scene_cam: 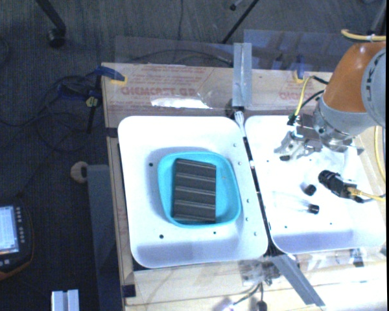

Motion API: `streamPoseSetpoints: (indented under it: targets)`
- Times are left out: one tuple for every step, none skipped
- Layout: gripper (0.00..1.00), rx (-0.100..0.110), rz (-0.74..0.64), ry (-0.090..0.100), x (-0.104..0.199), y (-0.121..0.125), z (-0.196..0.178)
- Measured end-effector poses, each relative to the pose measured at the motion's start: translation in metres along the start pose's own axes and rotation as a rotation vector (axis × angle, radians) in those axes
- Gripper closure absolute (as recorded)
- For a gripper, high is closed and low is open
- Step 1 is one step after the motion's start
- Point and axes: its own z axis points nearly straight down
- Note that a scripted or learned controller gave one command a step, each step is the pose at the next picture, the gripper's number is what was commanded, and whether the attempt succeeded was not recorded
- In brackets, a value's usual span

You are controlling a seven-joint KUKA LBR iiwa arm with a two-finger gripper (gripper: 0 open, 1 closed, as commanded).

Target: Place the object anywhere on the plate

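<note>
From my console, the dark ribbed object already lies on the blue plate in the left bin, long axis running near to far. My end effector hangs over the right bin, well apart, object to its left. Whether it is wide or narrow I cannot tell.

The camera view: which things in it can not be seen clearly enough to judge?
- Gripper over the right bin: the fingers are too small and blurred to read.
- Arm: cut off by the right edge.
- Dark block on the blue plate: ribbed top, but what it is stays unclear.
</note>
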Motion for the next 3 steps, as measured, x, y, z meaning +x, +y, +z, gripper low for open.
streamPoseSetpoints:
  targets:
    - [0.0,0.0,0.0,0.0,0.0,0.0,0.0]
    - [0.0,0.0,0.081,0.003,-0.014,-0.023,-0.028]
    - [0.0,0.002,0.109,0.003,-0.057,-0.077,-0.006]
